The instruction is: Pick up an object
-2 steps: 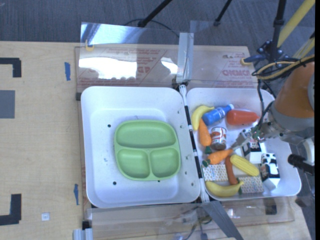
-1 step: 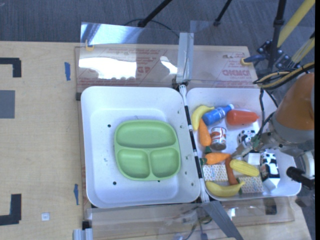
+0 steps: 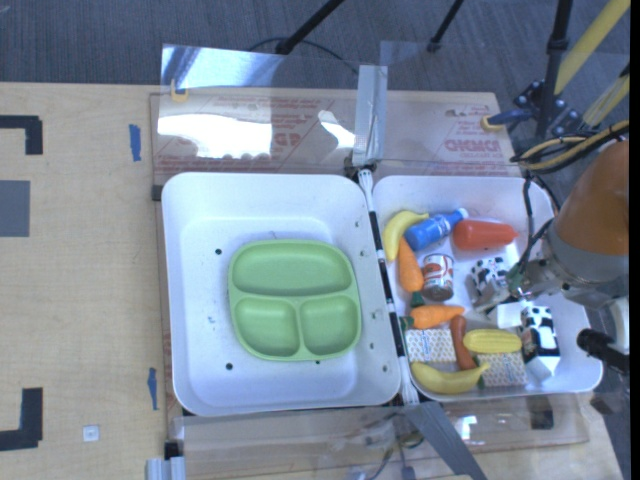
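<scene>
Gripper (image 3: 497, 290) low in the right white bin (image 3: 540, 200), beside a black-and-white spotted toy (image 3: 488, 271); cannot tell its state or whether it grips anything. Right bin count: two yellow plastic bananas (image 3: 398, 230) (image 3: 447, 377), two orange carrots (image 3: 410, 268) (image 3: 436, 317), one blue bottle (image 3: 434, 230), one red pepper-like piece (image 3: 484, 234), one small can (image 3: 437, 275). Left white bin (image 3: 190, 268): one green three-compartment tray (image 3: 294, 298). Grey arm with orange band (image 3: 598, 218) enters over the right bin's far-right rim, wrist angled down
</scene>
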Motion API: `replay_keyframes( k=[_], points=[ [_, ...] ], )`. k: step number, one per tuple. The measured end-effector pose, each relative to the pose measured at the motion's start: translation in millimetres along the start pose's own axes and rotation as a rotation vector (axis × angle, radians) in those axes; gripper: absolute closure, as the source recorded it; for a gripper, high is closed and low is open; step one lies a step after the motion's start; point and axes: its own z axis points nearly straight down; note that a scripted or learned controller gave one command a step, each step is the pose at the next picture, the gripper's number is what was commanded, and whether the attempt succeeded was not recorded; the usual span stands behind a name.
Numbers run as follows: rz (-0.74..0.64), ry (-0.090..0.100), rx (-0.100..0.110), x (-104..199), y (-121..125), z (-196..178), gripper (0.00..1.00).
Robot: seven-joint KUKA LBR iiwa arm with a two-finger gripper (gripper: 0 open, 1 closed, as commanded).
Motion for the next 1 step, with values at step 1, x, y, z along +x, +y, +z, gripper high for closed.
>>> replay_keyframes(
  k=[1],
  points=[
    [-0.041, 0.003, 0.007, 66.9, 20.4, -113.6, 1.00]
  ],
)
